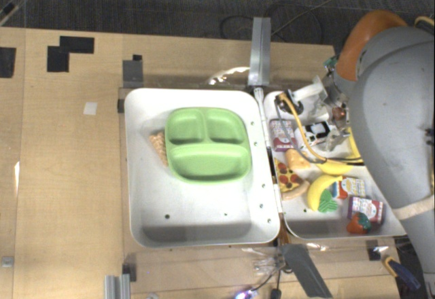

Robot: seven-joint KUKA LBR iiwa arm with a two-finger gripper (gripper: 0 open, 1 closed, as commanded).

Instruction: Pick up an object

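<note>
The right bin (319,232) holds several small objects: a pink and white packet (281,133), a toy pizza slice (291,179), a yellow banana (318,189) with a green piece (329,203) against it, a small carton (366,208) and a red strawberry (358,223). My gripper (310,125) is low over the back half of this bin, just right of the packet and above a second yellow piece (337,168). Yellow cables loop around it. The grey arm (397,128) covers the bin's right side. Nothing is visibly held.
In the left bin (197,235) lies a green divided plate (206,143), with a tan cracker-like piece (158,147) poking out at its left edge. A metal post (259,53) stands behind the wall between the bins. Wooden bench lies to the left.
</note>
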